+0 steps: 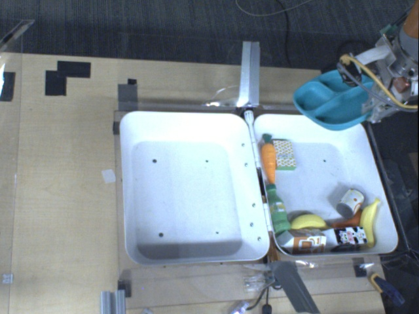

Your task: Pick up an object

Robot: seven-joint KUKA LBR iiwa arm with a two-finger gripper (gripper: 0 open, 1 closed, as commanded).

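At the upper right of the frame the arm (399, 57) hung above the far right corner of the right bin (327, 159), and a blue dish (332, 102) hung with it, tilted, its hollow side turned toward the camera, plainly off the bin floor. The dish met the tool (374, 95) at its right edge, so the tool seemed to be pinching the dish by its rim, though the fingers themselves were too small and crowded by yellow cable to make out cleanly.

Judged from this, the step in hand was the lift: the grasp looked made and the dish was being carried up and clear of the bin.

The rest of the objects lay in the right bin. A carrot (268, 160) lay along the left wall, a patterned card (283, 154) just beside it, and a green bottle (278, 211) below them. At the lower edge were a lemon (308, 222), a banana (370, 221), a small can (351, 202) and two packets (330, 239). The left bin (186, 188) sat beside it on the table (59, 175).

The next move probably called for a steady rise with the grip kept firm. A dish held by one rim hangs off balance and could swing or slip out, so slow motion would suit it.
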